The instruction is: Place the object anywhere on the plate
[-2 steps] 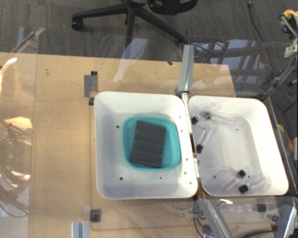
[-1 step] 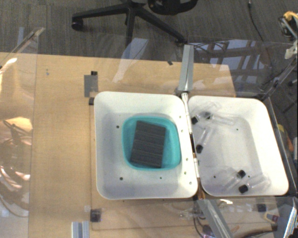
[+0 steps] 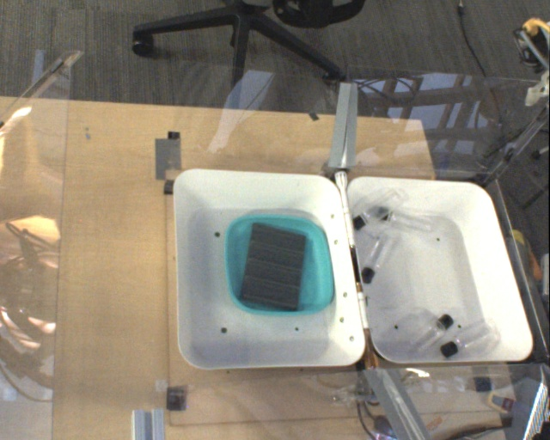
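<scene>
While the dark block (image 3: 273,267) lies flat on the teal plate (image 3: 321,258), centre-left of frame in the left bin (image 3: 198,258), little looks risky, maybe a nudge sliding it off. Jaws: I cannot tell. Clear vials (image 3: 378,249) scatter the right bin (image 3: 490,258); wooden bench (image 3: 94,258), chair base (image 3: 241,26) top.
</scene>
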You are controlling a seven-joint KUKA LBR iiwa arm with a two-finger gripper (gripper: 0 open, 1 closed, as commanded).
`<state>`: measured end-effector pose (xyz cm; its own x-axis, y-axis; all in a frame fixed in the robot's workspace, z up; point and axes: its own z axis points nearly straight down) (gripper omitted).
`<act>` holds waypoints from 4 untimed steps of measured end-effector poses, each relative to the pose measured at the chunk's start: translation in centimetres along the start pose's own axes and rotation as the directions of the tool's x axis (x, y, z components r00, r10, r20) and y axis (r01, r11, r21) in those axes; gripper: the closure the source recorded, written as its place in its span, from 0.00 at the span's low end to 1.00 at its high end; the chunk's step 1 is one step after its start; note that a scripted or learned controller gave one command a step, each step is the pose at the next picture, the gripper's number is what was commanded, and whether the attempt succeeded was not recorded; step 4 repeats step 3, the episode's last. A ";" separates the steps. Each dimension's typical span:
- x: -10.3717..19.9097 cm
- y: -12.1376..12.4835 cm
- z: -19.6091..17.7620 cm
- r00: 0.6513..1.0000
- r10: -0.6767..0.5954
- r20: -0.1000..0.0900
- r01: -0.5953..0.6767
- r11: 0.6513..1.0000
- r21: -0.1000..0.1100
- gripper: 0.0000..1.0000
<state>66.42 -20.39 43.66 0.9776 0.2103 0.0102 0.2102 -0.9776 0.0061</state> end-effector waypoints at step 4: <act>-0.1 0.0 0.0 1.000 0.003 0.000 -0.003 1.000 0.001 0.00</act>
